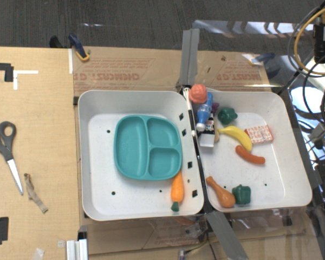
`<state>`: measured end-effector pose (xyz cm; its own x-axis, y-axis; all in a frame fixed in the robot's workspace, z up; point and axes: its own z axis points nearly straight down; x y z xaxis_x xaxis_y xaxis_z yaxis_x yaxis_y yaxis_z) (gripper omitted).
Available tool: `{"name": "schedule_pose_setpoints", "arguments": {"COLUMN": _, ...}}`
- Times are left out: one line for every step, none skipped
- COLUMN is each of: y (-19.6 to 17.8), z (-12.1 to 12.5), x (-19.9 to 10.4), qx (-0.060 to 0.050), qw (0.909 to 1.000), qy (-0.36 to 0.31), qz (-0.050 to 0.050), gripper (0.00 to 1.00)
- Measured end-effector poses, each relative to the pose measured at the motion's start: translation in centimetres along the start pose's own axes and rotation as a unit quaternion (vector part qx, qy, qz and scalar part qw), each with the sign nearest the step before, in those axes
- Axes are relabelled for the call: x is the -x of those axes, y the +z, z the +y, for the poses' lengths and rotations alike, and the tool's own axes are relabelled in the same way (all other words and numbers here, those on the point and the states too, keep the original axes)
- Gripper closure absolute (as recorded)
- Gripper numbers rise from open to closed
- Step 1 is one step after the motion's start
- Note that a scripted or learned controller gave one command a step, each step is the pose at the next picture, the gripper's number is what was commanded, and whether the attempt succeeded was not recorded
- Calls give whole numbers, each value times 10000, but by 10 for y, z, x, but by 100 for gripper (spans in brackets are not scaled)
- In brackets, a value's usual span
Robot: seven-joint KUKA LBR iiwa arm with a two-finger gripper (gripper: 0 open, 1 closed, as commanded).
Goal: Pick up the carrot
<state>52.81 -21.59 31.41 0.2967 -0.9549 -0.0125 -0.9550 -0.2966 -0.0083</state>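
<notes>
Carrot [176, 189] in left bin [92, 199], beside teal tray [147, 147]

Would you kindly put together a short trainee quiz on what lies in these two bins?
1. True or false: the carrot lies in the left bin beside the teal plate.
2. Which item lies nearest the banana? A) scissors B) sausage C) carrot
3. Fill in: the teal plate has ___ compartments.

Key:
1. True; it lies at the plate's lower right corner, green top pointing toward the bin's near wall.
2. B; the sausage lies just below the banana in the right bin.
3. Three.
</notes>
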Motion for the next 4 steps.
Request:
{"name": "schedule_pose_setpoints", "arguments": {"y": -8, "z": -2, "x": 1, "qx": -13, "qw": 10000, "qy": 23, "qz": -23, "gripper": 100}}
{"name": "schedule_pose_setpoints", "arguments": {"y": -16, "z": -3, "x": 1, "qx": -26, "qw": 10000, "qy": 48, "qz": -46, "gripper": 100}}
{"name": "schedule_pose_setpoints", "arguments": {"y": 23, "z": 47, "x": 17, "qx": 46, "qw": 9972, "qy": -746, "qz": 34, "gripper": 100}}
{"name": "schedule_pose_setpoints", "arguments": {"y": 15, "z": 44, "x": 19, "qx": 37, "qw": 9973, "qy": -740, "qz": 16, "gripper": 100}}
